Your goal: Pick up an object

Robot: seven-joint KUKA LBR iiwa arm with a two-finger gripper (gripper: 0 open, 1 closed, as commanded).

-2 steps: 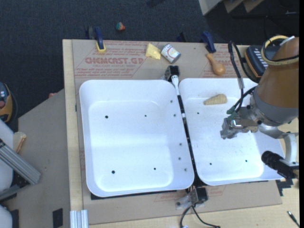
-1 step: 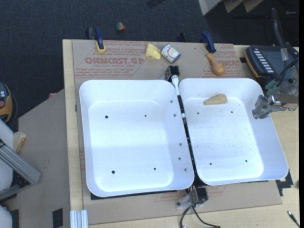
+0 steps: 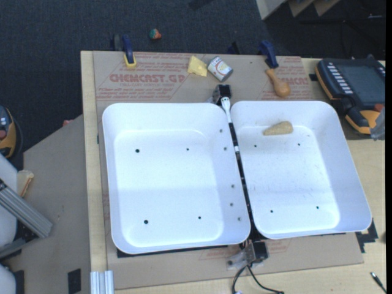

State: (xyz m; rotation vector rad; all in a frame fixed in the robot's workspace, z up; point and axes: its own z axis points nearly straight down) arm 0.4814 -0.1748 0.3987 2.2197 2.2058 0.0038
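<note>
Two shallow white bins sit side by side on the surface [image 3: 92,133], touching along a shared central edge. The left bin [image 3: 122,182] fills the centre-left of the frame; the right bin [image 3: 343,182] fills the centre-right.

A tan, bread-shaped object [image 3: 278,128] lies in the upper part of the right bin, near its back wall and slightly left of that bin's middle. It rests flat on the bin floor, apart from the walls.

Behind the bins, on a brown board [image 3: 147,78] printed with red lettering, lie several items: a yellow wedge [image 3: 197,67] and a small can [image 3: 220,68] just beside each other at upper centre, and a wooden-handled item [image 3: 278,83] toward the upper right. Two blue clamps [image 3: 128,51] hold the board's far edge, one at upper left, one at upper right.

A black and orange pendant [image 3: 355,87] rests at the right edge of the frame.

A small coloured item [image 3: 155,34] lies on the dark floor [image 3: 61,29] at upper left.
</note>
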